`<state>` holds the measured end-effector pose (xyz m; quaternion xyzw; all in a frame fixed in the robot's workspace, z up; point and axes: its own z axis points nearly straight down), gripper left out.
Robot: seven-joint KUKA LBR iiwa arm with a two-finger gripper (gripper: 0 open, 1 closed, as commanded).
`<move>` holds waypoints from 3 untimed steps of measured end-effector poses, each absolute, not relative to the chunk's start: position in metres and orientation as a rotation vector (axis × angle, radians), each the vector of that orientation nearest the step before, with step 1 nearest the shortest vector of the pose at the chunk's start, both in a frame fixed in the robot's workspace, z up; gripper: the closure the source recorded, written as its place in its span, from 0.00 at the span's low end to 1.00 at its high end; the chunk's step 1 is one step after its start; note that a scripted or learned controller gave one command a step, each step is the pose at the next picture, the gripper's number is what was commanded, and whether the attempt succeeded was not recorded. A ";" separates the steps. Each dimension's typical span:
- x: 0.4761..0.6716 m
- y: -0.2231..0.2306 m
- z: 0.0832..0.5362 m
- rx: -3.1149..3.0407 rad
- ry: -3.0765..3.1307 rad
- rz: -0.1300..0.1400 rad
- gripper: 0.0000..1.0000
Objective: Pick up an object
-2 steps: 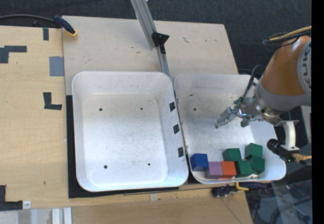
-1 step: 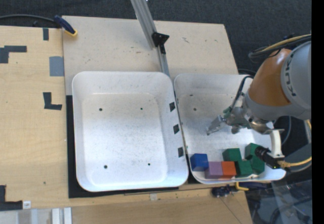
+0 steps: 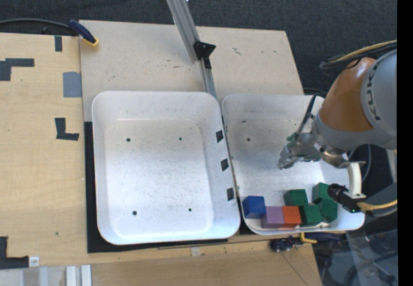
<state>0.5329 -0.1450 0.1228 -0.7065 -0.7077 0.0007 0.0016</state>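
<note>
Here the pincer [image 3: 288,157] hangs over the right bin [image 3: 258,117], low above its bare floor, and whether it is wide or narrow I cannot tell, since the wrist hides much of it; nothing shows between its tips. The things to pick lie below and just beside it, crowded along the bin's near wall: a blue block [image 3: 253,206] off to its lower left, a purple block [image 3: 275,215] and an orange block [image 3: 292,215] touching each other, and green blocks [image 3: 310,206] nearest its underside. Packed so tightly into the corner, they probably leave little room for a clean grip. The left bin [image 3: 155,110] lies well away.
</note>
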 end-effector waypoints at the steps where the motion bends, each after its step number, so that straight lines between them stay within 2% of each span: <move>1: 0.534 -0.151 0.166 -2.223 -2.224 -0.002 1.00; 3: 0.534 -0.152 0.293 -2.224 -2.228 -0.005 1.00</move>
